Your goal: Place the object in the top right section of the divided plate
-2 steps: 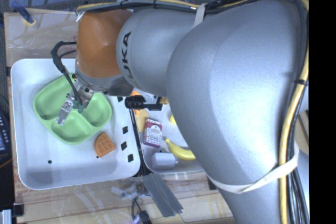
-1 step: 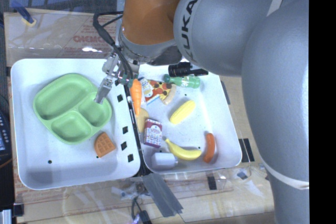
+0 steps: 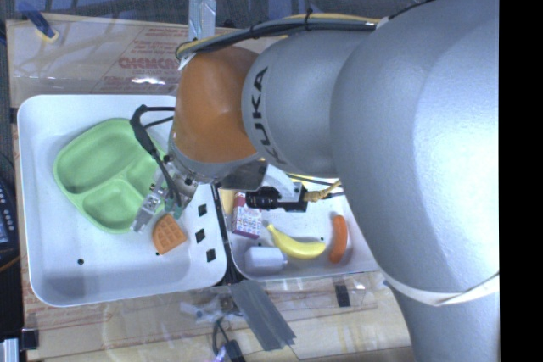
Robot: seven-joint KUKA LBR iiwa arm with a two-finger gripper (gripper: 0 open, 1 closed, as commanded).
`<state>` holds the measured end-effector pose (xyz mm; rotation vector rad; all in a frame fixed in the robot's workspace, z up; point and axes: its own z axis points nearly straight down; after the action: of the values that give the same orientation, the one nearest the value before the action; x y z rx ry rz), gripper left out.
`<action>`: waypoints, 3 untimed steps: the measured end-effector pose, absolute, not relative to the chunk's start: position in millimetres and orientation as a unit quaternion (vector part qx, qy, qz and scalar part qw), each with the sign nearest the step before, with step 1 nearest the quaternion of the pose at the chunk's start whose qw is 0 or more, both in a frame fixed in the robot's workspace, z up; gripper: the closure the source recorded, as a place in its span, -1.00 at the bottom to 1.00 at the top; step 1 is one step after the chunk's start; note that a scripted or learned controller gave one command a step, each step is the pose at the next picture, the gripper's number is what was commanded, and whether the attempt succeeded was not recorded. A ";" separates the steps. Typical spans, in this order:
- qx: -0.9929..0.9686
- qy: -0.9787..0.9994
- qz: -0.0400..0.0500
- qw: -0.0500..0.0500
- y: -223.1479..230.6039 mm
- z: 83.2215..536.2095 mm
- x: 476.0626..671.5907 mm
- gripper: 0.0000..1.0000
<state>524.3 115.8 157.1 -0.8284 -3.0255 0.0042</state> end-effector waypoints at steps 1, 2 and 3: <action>-0.180 -0.984 0.001 0.000 34.1 191.9 568.3 -1.00; 0.033 -0.999 0.000 -0.003 72.3 320.5 559.6 -1.00; 0.193 -0.981 0.000 0.001 70.3 190.7 505.5 -1.00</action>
<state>505.5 70.3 190.7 0.6056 -3.0807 -0.0003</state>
